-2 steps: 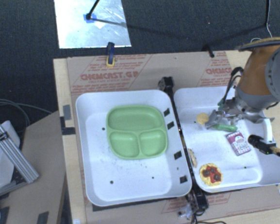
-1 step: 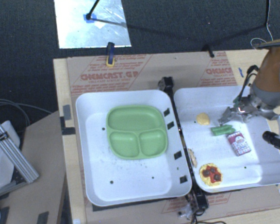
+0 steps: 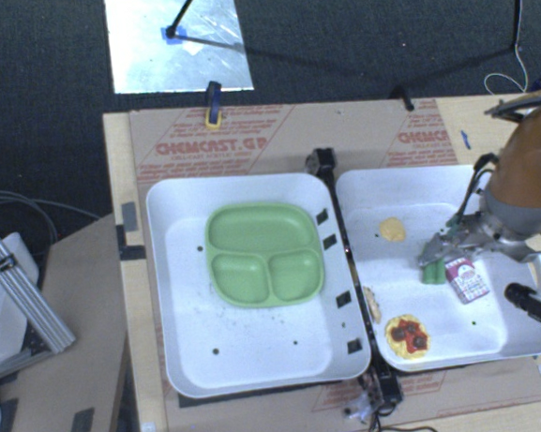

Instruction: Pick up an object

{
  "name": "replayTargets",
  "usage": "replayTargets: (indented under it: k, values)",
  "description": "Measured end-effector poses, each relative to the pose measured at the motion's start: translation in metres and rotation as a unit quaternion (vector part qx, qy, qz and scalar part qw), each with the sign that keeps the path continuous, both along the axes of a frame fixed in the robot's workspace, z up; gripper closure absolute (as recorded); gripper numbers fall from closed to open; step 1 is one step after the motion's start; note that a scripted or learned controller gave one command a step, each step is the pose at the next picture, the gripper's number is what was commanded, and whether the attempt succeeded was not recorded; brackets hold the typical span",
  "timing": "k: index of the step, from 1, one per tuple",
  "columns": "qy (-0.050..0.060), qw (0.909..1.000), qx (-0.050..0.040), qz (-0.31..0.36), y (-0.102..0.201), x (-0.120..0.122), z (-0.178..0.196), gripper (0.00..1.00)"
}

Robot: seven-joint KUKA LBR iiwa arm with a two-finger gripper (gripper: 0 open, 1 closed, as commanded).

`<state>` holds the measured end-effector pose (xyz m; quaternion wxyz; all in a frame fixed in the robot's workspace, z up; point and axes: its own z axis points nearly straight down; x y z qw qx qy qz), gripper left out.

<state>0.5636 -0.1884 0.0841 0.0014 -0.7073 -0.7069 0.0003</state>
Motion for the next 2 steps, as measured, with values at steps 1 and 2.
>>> replayTargets:
  k: [1, 2]
  values:
    - [-0.004, 1.0000, -0.0013, 0.000, -0.001, 0.003, 0.012, 1.00]
    - [-0.008, 0.9999, -0.0007, 0.007, 0.085, 0.090, 0.075, 1.00]
